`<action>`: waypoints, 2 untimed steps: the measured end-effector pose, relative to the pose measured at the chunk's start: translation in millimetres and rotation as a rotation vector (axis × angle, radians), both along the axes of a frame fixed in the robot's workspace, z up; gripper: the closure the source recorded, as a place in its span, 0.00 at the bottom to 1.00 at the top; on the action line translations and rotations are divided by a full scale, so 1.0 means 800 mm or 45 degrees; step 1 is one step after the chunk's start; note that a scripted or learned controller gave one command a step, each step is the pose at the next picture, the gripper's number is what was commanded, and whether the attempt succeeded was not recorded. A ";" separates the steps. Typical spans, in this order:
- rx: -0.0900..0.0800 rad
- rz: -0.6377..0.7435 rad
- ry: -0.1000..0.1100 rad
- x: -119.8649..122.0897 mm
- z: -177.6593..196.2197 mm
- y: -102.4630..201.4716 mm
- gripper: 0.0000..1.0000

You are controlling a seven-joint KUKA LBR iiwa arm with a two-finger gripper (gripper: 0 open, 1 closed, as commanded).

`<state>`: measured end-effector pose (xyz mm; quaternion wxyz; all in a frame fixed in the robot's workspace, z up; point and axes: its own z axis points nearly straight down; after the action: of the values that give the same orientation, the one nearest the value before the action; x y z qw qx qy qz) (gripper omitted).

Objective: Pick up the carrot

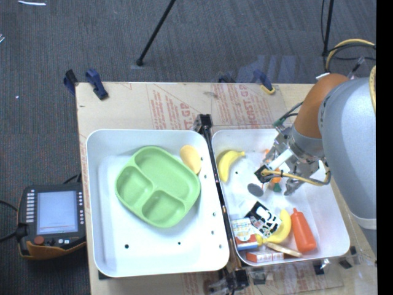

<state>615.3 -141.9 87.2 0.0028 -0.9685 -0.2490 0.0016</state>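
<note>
Tool (pixel 277 178) low, seemingly over carrot (pixel 276 180)

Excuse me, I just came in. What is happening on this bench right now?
A grey robot arm reaches from the right into the right bin and has its gripper low over a small orange carrot. It is hard to tell whether the carrot is gripped. Nearby lie a banana and an orange bottle. The left bin holds a green divided plate.

Carrot (pixel 276 179), small orange piece, mostly hidden, in the right bin's upper middle part, right of the banana's spot, green bit just beside its lower end, pose and full shape too covered to tell
</note>
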 end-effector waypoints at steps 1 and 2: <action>-0.003 -0.126 0.004 -0.052 -0.002 0.009 0.00; -0.003 -0.381 0.003 -0.007 -0.001 0.032 0.00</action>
<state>609.8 -116.3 86.3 0.0020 -0.9948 -0.1020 0.0025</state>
